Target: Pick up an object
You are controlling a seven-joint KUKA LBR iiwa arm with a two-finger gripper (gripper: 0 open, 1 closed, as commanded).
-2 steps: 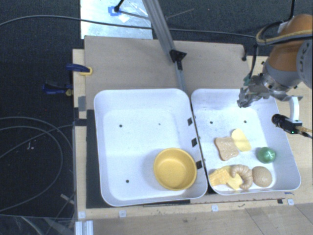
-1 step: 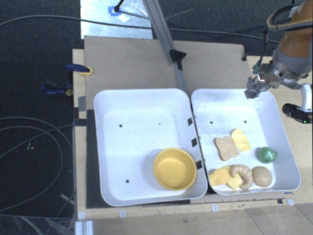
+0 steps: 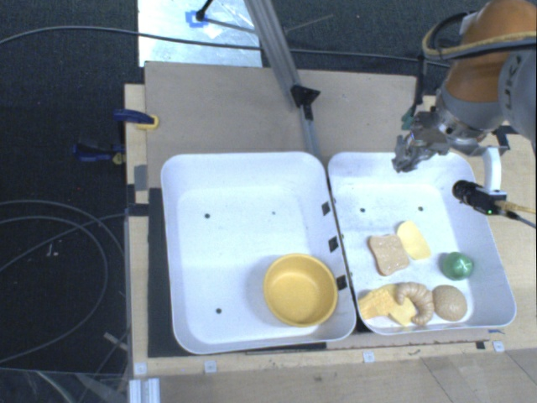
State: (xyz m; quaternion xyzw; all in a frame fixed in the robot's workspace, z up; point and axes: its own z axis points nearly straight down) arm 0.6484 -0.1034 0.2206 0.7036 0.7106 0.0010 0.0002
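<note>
Two shallow white bins sit side by side on the worktop (image 3: 218, 107); the right bin (image 3: 369, 183) is our landmark. The arm (image 3: 482, 65) hangs over its far rim, the claw (image 3: 409, 159) above its bare far end; we cannot tell whether it is clenched or released. Nothing appears grasped. Left of this bin sits a smooth yellow bowl (image 3: 300, 289). At its near end lie flat toast (image 3: 388, 253), a curled croissant (image 3: 417, 299), and a small round green ball (image 3: 457, 264). We would descend squarely over the well-separated ball.
</note>
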